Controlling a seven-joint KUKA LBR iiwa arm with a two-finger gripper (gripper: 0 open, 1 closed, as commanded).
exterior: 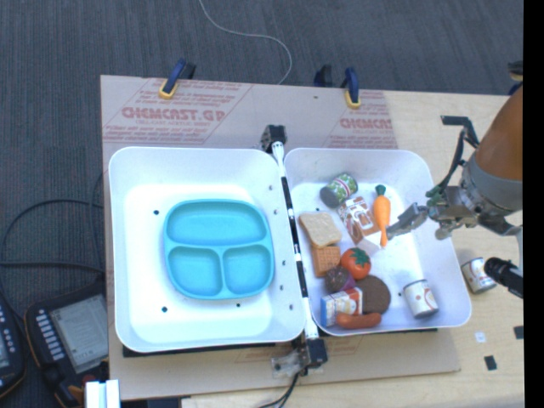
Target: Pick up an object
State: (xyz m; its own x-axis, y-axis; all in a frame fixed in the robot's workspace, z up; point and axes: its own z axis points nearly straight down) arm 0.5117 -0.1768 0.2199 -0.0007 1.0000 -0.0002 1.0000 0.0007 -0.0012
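Approach step, no grasp yet. Claw poised over right bin, finger state impossible to tell. Carrot just left of claw, small can below. Next: descend, centre on carrot, close.

The bench is a flat board with a pale wood-toned surface, printed with red lettering along its far part. Two shallow white bins rest directly on it, side by side and touching along their inner edges: the left bin and the right bin. Two clamps grip the far edge, one at far left and one nearer the middle. The floor around the bench is dark grey carpet.
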